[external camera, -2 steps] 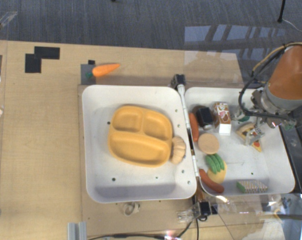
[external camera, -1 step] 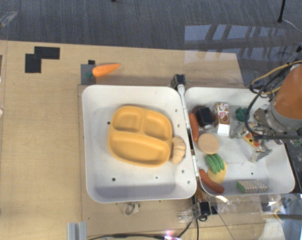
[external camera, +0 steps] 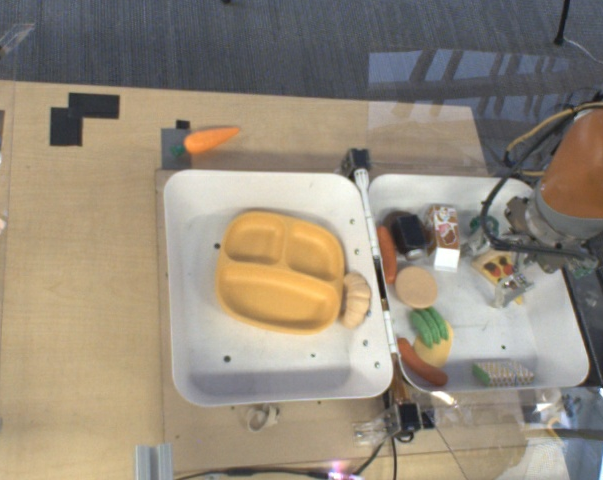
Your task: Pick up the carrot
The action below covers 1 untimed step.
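Lying on the bare bench just behind the left bin [external camera: 181, 268], outside both bins, is the carrot [external camera: 210, 139]. The gripper [external camera: 511, 286] hangs over the right bin [external camera: 561, 338], well apart from the carrot, near a small pizza slice [external camera: 494, 267]. A yellow divided plate [external camera: 279, 271] sits in the left bin.

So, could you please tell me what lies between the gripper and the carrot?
In the camera view, the yellow divided plate in the left white bin lies between gripper and orange carrot.
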Available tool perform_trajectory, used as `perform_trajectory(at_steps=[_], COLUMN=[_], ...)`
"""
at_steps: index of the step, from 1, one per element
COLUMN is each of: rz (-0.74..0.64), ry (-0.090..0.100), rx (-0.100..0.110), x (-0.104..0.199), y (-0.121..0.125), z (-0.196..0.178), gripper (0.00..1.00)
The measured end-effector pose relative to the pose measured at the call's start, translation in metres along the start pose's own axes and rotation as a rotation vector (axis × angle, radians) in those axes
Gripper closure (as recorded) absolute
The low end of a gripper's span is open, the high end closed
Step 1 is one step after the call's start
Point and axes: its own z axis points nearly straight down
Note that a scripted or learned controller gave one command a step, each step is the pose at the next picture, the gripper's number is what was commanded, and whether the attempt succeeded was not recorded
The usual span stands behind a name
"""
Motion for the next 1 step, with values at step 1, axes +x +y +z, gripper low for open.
perform_trajectory(at_steps=[1], rz=[-0.15], ry=[0.001], rx=[0.002], x=[0.0333], y=[0.0143], z=[-0.0011], gripper=[0.0])
